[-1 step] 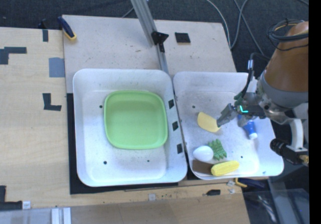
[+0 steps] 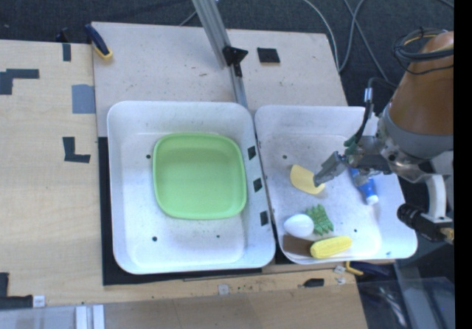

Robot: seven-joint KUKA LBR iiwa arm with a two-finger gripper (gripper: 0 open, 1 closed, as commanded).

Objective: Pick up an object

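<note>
In the left bin (image 2: 125,195) a green plate (image 2: 199,175) lies flat in the middle, alone. I judge it a poor thing to pick: it is wide and flat on the floor, with little for two fingers to close around.

The right bin (image 2: 295,122) holds the smaller pieces, gathered toward its near side, where I can reach in from the right without crossing the plate. A pale yellow piece (image 2: 304,178) lies near the middle of the bin floor. Nearer the front edge sit a white egg-shaped object (image 2: 299,225), a small green leafy piece (image 2: 320,218) touching it on its right, and a yellow corn cob (image 2: 331,247) just in front of both. A small blue and white tube (image 2: 366,189) lies further right, partly under my wrist.

My gripper (image 2: 329,169) is slanted down into the right bin, its dark tip just at the right edge of the pale yellow piece, touching it or very nearly. Whether my grip is spread or closed I cannot tell from this angle, and I see nothing held there. I judge the pale yellow piece to be my target; it rests on the bin floor, not yet lifted.
</note>
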